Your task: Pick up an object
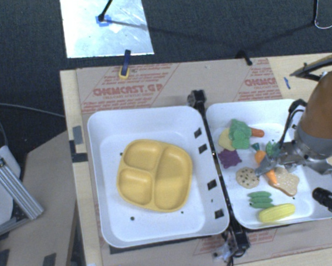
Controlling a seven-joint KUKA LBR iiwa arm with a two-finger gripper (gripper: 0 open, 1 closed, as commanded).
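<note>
Hand: the hand [273, 160] is low in the right bin [290, 106], right among the toy food. I cannot tell how wide it is or if it has hold of anything.
Where the toys are: all in the right bin. The carrot [271, 177] and the bread [285, 183] lie just by the hand's tip. The cookie [247, 177] is beside them.
What could go wrong: the toys lie close, some touching. The hand may bump one away, or pinch two at once. The carrot is thin and smooth, so I think it may slip out.
Other risk: the bread is flat, so the hand may slide over it and close on nothing.
How the toys look: small, bright, plastic-like. There is a green broccoli [240, 133], a purple piece [229, 158], green beans [259, 198] and a yellow corn [275, 212].
Left bin: the left bin [104, 130] has a yellow tray [154, 175] with three parts, well apart from the hand.
</note>
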